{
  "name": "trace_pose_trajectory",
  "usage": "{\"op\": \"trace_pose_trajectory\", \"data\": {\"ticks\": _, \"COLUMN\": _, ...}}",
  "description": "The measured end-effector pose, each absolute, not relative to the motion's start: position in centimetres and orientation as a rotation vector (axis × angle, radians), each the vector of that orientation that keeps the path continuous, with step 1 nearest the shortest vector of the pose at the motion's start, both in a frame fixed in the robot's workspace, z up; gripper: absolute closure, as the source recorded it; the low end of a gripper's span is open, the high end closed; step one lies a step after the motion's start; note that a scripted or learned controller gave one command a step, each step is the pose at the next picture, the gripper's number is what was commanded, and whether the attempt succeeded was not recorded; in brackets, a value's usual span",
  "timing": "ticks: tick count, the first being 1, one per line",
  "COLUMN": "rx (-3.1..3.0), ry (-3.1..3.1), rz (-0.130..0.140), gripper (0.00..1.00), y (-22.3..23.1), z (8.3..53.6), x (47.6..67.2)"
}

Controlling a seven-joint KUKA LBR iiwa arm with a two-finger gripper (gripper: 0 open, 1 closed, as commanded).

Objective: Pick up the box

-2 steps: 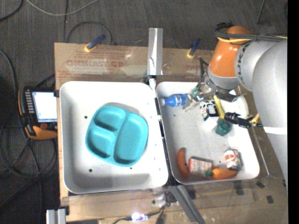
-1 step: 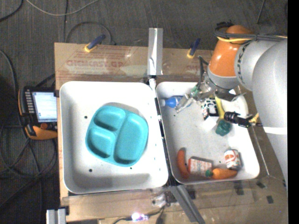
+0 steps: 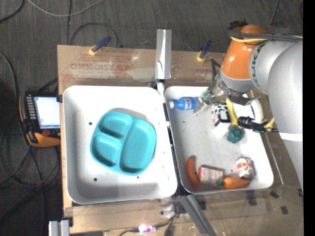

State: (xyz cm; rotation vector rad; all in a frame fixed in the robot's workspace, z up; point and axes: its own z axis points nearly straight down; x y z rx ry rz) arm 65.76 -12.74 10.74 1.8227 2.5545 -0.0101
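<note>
Gripper [image 3: 205, 101] sits at top of right bin [image 3: 268, 178], beside bottle [image 3: 184, 103]; can't tell its state. Box [image 3: 210, 175] lies near front wall, well apart.

Teal tray [image 3: 124, 142], white bins [image 3: 74, 132], orange carrot [image 3: 235, 183], blue bottle [image 3: 184, 103].

Glossy teal plastic tray [image 3: 123, 141], matt white bins [image 3: 74, 132]
</note>
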Motion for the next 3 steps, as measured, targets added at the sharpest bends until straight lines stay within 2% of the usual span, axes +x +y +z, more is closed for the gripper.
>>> {"op": "trace_pose_trajectory", "data": {"ticks": 1, "rx": 1.823, "ry": 2.554, "rz": -0.01, "gripper": 0.0, "y": -12.7, "z": 10.7, "x": 65.8}}
{"op": "trace_pose_trajectory", "data": {"ticks": 2, "rx": 1.825, "ry": 2.54, "rz": 0.002, "gripper": 0.0, "y": -11.9, "z": 9.0, "x": 63.9}}
{"op": "trace_pose_trajectory", "data": {"ticks": 3, "rx": 1.996, "ry": 2.427, "rz": 0.0, "gripper": 0.0, "y": -13.6, "z": 12.2, "x": 63.6}}
